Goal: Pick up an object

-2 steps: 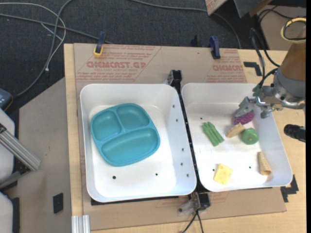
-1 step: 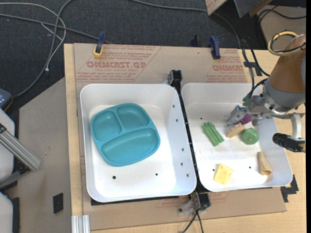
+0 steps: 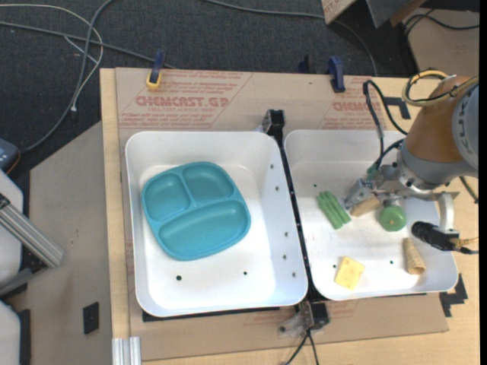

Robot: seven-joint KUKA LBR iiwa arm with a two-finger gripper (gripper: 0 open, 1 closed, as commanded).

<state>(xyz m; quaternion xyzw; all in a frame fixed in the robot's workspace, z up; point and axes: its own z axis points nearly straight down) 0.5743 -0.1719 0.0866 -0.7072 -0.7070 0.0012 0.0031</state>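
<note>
Hand (image 3: 370, 201) low in right bin (image 3: 327, 149) | grip state unclear | beside green block (image 3: 333, 209), green round piece (image 3: 393, 218)

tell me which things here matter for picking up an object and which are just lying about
For the job:
gripper, low in the right bin
green block
round green piece
yellow wedge
tan cone-like piece

Lying about:
teal divided plate in the left bin
blue clamps
loose cables

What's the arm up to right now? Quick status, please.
Tool low in the right bin, fingers unclear. Nothing seen held. Green stick, green round piece, yellow block lie loose nearby.
</note>
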